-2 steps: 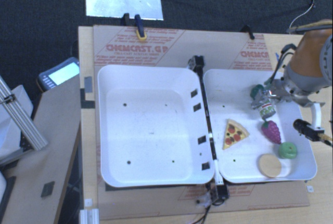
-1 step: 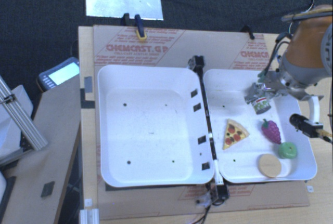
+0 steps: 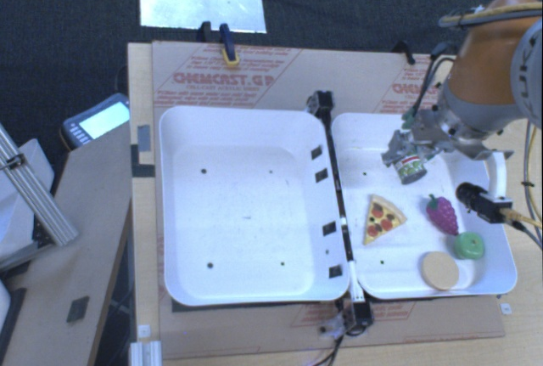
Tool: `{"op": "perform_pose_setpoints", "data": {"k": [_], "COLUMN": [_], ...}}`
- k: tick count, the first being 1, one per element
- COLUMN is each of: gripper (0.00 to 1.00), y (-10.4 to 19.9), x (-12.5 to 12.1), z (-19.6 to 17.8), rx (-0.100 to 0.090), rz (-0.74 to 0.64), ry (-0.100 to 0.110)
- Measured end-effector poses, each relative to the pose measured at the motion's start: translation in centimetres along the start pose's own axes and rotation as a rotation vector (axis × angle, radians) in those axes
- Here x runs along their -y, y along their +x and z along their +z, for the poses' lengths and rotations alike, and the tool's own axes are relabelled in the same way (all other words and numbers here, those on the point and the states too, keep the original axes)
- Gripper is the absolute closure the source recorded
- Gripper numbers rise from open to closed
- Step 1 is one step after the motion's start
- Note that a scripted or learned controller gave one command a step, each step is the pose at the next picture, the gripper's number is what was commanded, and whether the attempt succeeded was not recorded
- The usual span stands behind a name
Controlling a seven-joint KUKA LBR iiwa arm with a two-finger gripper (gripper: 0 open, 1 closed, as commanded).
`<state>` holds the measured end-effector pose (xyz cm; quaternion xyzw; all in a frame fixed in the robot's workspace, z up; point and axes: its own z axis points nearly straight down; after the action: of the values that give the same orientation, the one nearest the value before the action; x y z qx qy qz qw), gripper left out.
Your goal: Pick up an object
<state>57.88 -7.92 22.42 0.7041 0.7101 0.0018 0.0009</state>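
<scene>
Gripper (image 3: 408, 154) clenched on small can (image 3: 412, 170), raised over right bin (image 3: 361, 135); pizza slice (image 3: 383, 218), grapes (image 3: 442, 214), cookie (image 3: 440, 270) lie loose below, easy pickings

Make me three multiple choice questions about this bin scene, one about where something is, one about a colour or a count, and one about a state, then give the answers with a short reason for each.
1. Which bin holds the pizza slice?
A. the right bin
B. the left bin
C. neither, it lies on the cardboard

2. What colour is the bunch of grapes?
A. yellow
B. purple
C. white

3. Where is the small can with the green band?
A. lying in the middle of the left bin
B. on the grey mat beyond the bench
C. right at the claw, over the right bin

Answers:
1. A, the slice lies on the floor of the right bin, near the divider.
2. B, the grapes are purple, beside the green round piece and the tan disc.
3. C, the can sits directly under the claw tip, tilted, above the right bin's far half.
</scene>
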Motion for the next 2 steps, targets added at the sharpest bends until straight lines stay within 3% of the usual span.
{"op": "perform_pose_setpoints", "data": {"k": [1,2], "gripper": [1.0,1.0], "y": [2.5,5.2], "x": [1.9,2.1], "z": [-0.8,-10.8], "rx": [0.0,0.001], "rz": [0.001,0.0], "ry": [0.003,-0.009]}}
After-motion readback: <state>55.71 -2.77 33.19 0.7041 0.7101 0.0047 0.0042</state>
